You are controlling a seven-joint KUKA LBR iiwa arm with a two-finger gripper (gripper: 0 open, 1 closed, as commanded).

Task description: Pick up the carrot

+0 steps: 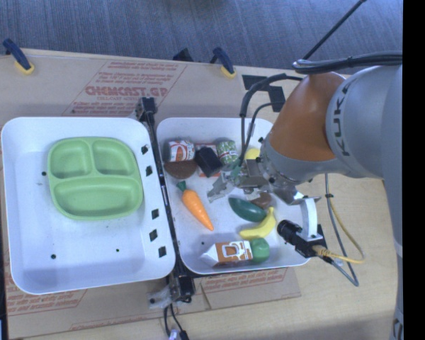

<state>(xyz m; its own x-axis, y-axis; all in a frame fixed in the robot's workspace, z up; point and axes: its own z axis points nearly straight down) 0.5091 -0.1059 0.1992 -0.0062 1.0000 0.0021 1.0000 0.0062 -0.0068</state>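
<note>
Grip: being impossible to judge as spread or closed, with nothing showing caught in the gripper (pixel 223 184). Hanging low in the right bin (pixel 198 264), just up and right of the carrot (pixel 197 210), seemingly apart from it. Leaving the carrot lying flat near the bin's left wall, tip pointing down-right, so picking up not yet done: closing in, gripping and lifting all remaining. Sitting beside it, a banana (pixel 262 225) and a carton (pixel 234 251). Resting on cardboard (pixel 127 83) over grey carpet (pixel 92 13).
</note>
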